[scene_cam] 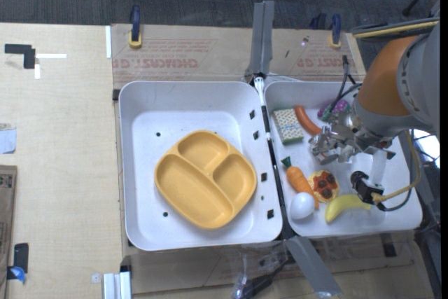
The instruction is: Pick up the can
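The can cannot be made out among the right bin's (409, 217) toys; the gripper (329, 148) hangs above them, whether its fingers are spread untellable

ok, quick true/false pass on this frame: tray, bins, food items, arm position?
1. The yellow divided tray lies in the left bin. True.
2. The banana sits in the left bin. False: it is in the right bin, near its front edge.
3. The carrot lies just above the white egg in the picture. True.
4. The arm hangs over the left bin. False: its gripper is over the right bin.
5. The tray holds a hot dog. False: the hot dog lies in the right bin.
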Action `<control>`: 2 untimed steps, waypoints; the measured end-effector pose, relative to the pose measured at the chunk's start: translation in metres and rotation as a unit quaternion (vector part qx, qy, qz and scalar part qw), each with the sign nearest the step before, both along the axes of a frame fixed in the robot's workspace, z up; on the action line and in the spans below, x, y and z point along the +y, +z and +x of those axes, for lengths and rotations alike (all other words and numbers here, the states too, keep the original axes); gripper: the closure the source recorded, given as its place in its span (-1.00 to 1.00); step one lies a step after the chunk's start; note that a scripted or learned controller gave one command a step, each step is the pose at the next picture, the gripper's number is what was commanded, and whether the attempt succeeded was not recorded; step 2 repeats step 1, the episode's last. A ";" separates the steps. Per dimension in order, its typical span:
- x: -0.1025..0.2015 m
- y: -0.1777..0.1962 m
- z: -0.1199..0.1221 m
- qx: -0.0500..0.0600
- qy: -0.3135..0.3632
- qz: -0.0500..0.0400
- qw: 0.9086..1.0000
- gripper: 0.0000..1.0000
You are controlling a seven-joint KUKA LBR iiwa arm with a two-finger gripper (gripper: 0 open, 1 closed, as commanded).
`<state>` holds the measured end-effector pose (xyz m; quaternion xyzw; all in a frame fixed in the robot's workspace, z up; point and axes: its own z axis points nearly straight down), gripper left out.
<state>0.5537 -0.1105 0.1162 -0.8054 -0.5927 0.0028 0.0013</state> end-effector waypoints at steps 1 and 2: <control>0.073 0.075 0.038 -0.002 -0.104 -0.001 0.995 1.00; 0.073 0.075 0.038 -0.002 -0.104 -0.001 0.995 1.00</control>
